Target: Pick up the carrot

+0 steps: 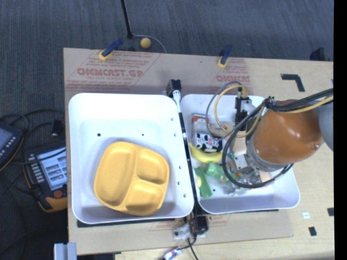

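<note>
Seen from above, the grey KUKA arm [282,137], its orange band uppermost, reaches from the right down into the right bin [287,196], cables looping about its wrist. The gripper [238,177] sits low among the clutter there, and whether its fingers are spread or pressed together cannot be told. Just beside it lie a yellow banana-shaped piece [203,155], green pieces [209,175] and a black-and-white item [206,141]; no carrot can be made out among them. The left bin [87,118] on the desk [114,72] holds a yellow divided tray [132,177].
</note>
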`<state>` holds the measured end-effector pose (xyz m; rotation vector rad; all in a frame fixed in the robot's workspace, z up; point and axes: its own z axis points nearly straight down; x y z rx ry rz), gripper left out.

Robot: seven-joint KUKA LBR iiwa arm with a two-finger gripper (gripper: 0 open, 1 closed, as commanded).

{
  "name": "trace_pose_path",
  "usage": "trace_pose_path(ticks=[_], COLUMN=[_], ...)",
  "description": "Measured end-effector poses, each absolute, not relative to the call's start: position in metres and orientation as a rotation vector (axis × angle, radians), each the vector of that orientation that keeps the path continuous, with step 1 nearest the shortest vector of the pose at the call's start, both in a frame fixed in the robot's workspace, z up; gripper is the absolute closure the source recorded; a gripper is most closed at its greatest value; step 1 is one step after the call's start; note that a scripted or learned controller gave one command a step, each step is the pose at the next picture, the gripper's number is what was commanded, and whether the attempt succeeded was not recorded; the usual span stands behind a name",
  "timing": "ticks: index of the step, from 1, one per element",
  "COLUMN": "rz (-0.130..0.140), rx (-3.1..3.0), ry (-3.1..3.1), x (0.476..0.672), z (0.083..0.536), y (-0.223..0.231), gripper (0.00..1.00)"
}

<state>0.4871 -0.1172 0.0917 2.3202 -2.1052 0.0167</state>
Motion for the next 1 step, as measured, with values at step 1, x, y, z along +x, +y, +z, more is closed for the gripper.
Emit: trace_pose_path(ticks=[1], rz=[-0.008], rx=[2.782], ry=[-1.470], x=[0.4835], z=[0.1264], y=[-0.1825], gripper=[1.00])
